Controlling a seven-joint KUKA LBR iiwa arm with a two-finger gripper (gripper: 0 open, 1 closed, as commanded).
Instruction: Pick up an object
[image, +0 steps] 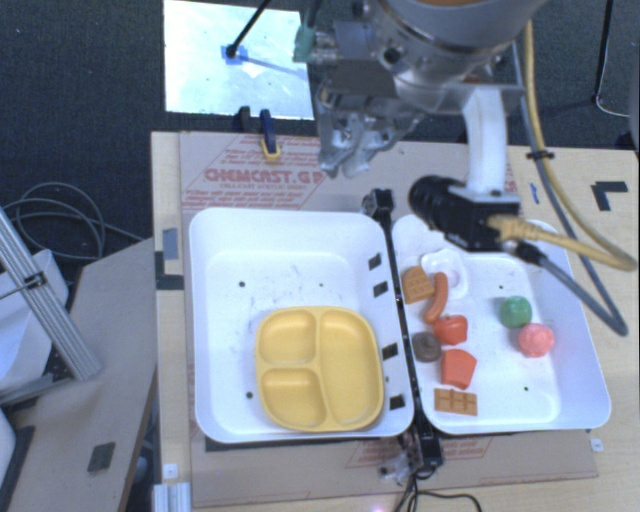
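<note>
Dark carpet surrounded the pale worktop (600, 180), where a printed cardboard sheet (250, 175) lay under two white bins set side by side. The left bin (215, 300) held a yellow divided plate (290, 340) toward its near edge. The right bin (570, 390) held the toy foods. A tan waffle square (417, 284) touched an orange sausage (437, 297) near the bin's left wall, with a white piece (445, 265) just beyond them. Nearer lay a red piece (451, 329), a brown round piece (427, 346), an orange wedge (459, 367) and a second waffle piece (455, 402). A green ball (516, 311) and a pink ball (536, 340) sat close together further right. The arm (440, 40) reached in at the far side, and its jaws hung above the cardboard beyond the left bin's far right corner, well apart from every toy. Whether the jaws were released or clenched could not be told.
</note>
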